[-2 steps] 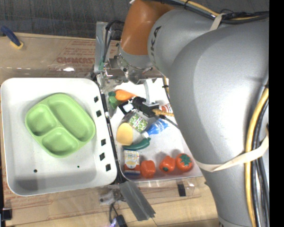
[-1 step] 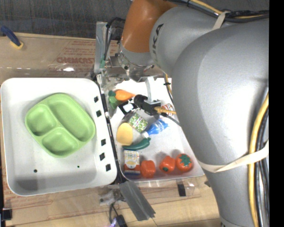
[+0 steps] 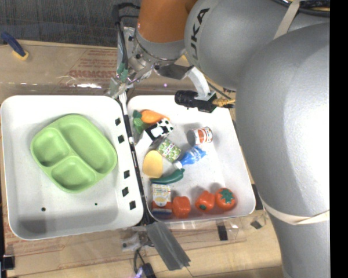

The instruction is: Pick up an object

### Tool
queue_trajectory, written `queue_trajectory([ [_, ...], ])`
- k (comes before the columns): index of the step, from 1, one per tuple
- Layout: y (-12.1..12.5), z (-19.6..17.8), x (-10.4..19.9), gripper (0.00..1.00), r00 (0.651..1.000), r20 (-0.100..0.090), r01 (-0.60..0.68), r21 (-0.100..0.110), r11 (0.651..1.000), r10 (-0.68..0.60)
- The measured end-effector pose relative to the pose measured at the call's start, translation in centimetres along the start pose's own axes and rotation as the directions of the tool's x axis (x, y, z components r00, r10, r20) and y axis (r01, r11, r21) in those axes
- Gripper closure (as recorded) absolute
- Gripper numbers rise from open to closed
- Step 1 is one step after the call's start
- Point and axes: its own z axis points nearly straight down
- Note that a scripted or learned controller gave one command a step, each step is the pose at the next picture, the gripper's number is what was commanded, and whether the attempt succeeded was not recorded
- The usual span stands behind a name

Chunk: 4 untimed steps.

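On arm (image 3: 232, 33): "KUKA" lettering. Gripper (image 3: 123, 81) above bins' far edge; hold and opening unclear. Can (image 3: 202, 135) label unreadable.

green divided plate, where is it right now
The green divided plastic plate lies in the left white bin in the camera view, left of the divider between the bins.

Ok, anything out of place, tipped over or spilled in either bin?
Nothing is spilled or damaged. The green divided plate lies flat in the left bin. The toys are heaped loosely in the right bin, with the small can on its side. The end effector sits above the bins' far edge.
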Motion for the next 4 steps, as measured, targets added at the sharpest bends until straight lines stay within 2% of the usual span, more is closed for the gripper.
queue_trajectory([
  [1,0.1,-1.0,0.0,1.0,1.0,0.0,0.004,0.0,1.0,-0.004],
  [2,2.0,-2.9,2.9,1.0,1.0,-0.001,0.016,0.001,1.0,-0.016],
  [3,4.7,-5.3,6.8,1.0,0.976,-0.001,0.217,0.001,0.976,-0.217],
  [4,-0.1,-3.9,4.9,1.0,0.783,-0.002,0.622,0.002,0.783,-0.622],
])
